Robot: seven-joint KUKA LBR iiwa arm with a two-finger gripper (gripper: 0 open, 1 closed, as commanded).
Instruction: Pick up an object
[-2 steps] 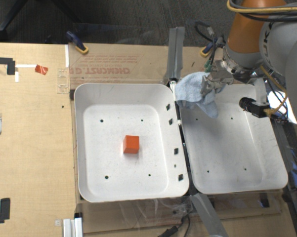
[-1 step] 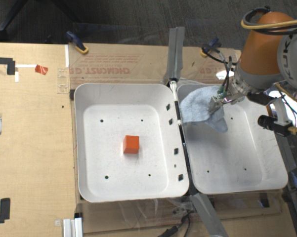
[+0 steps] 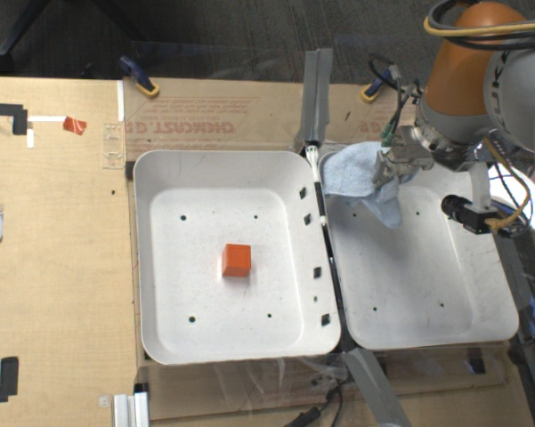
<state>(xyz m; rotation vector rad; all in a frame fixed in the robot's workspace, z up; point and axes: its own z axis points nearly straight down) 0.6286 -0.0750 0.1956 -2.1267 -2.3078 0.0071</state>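
A pale blue cloth (image 3: 349,173) lies bunched in the far left corner of the right bin (image 3: 427,283), partly over the divider between the bins. My gripper (image 3: 385,174) is down at the cloth's right side, shut on a fold of it. A corner of the cloth hangs below the fingers. An orange-red cube (image 3: 237,261) sits alone near the middle of the left bin (image 3: 169,238), well to the left of the gripper.
The arm's orange band (image 3: 472,52) and grey wrist lean in over the right bin's far right corner, with black cables (image 3: 481,216) trailing beside it. Clamps (image 3: 140,76) hold the cardboard behind the bins. A small red tag (image 3: 74,125) lies on the bench far left.
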